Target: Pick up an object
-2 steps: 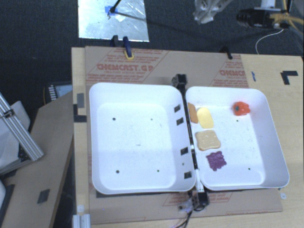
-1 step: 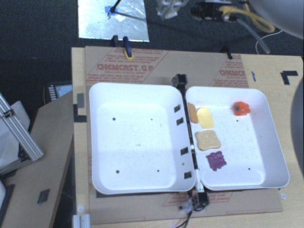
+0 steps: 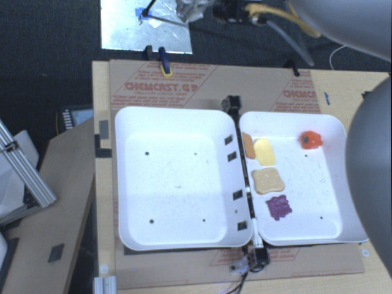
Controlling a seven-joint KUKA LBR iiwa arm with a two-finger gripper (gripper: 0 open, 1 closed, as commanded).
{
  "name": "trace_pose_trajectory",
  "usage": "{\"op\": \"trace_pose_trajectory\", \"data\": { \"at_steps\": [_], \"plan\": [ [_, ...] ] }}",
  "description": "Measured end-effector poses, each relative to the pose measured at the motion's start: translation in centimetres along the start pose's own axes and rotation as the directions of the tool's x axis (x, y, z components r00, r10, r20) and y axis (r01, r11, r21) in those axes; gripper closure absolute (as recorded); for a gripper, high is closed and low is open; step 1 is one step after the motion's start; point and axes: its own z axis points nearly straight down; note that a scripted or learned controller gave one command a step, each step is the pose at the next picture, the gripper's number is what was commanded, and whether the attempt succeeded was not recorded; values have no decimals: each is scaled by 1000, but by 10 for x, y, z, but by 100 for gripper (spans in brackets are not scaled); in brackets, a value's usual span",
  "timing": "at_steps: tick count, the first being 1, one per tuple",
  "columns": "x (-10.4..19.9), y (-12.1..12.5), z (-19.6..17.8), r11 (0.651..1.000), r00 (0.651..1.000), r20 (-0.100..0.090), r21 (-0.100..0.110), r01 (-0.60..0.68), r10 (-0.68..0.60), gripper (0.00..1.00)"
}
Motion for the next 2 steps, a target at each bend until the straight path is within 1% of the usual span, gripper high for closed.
{"op": "trace_pose_trajectory", "data": {
  "at_steps": [1,2],
  "plan": [
    [-57,-70,12,1000,1000,2,1,-11,11,100],
    [0,-58,-1,1000,1000,0,-1,0,0,100]
  ]
}}
